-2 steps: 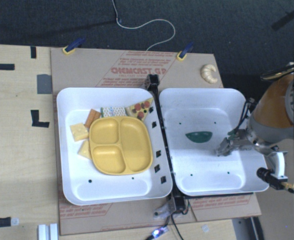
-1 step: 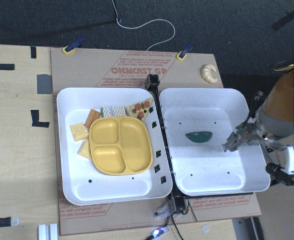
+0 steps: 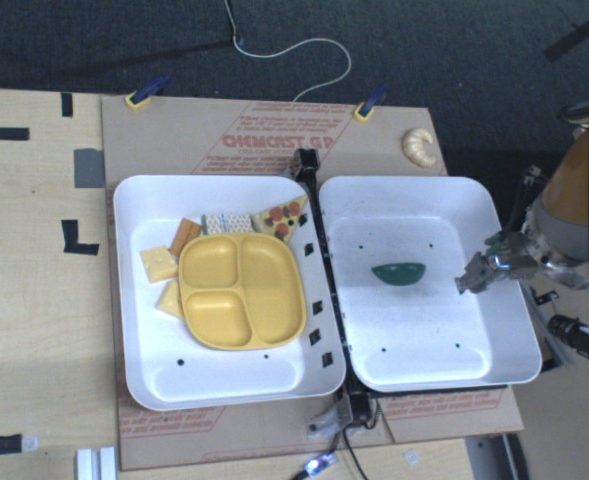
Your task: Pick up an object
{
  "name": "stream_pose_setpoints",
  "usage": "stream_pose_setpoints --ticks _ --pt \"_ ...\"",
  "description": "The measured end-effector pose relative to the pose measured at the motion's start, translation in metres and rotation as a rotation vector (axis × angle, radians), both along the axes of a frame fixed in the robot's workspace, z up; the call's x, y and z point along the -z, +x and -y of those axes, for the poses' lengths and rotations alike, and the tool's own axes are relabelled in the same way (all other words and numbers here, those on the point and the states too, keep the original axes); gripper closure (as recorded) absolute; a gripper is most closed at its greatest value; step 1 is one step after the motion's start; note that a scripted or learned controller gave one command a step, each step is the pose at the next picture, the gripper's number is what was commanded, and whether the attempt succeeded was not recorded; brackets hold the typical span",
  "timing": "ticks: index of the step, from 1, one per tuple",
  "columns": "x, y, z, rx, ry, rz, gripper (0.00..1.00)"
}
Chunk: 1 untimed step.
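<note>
You're at the approach step: the hand (image 3: 477, 275) hangs at the right bin's (image 3: 464, 368) right wall, grip unreadable from here, holding nothing visible; the dark green bowl-like piece (image 3: 399, 272) lies mid-bin, well apart, so next move calls for travelling left and descending.

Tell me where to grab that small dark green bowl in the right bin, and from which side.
Best guess: pinch the rim of the small dark green bowl from straight above, one finger inside and one outside. It sits alone on the floor of the right white bin, well away from the walls, and the gripper is already close beside it.
</note>
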<state>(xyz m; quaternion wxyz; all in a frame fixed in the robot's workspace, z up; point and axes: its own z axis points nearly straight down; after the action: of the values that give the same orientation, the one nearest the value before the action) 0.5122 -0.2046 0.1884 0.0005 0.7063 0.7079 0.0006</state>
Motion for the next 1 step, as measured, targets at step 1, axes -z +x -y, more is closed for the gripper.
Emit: stream_pose_setpoints --ticks 1 --pt "-0.0379 0.0009 -0.0007 0.0 -0.001 0.001 1.0"
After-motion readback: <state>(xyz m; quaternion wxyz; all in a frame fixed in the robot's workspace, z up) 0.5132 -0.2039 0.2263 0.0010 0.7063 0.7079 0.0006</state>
